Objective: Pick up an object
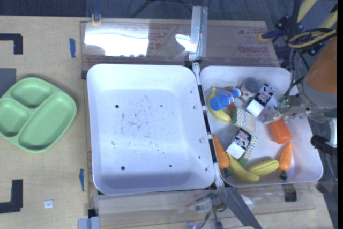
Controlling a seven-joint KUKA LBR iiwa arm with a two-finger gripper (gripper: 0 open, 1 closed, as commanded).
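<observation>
Nearest the camera, a yellow banana [247,171] and a carrot [285,157] lie along the right bin's [313,169] front edge, unlifted. Farther back, the claw [286,107] hovers beside an orange block [279,131]; whether it is open or closed, I cannot tell, so nothing looks picked yet.

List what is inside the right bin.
The right bin holds a blue bottle, two bananas, two carrots, an orange block and small boxes. Anything beneath the heap is covered.
</observation>
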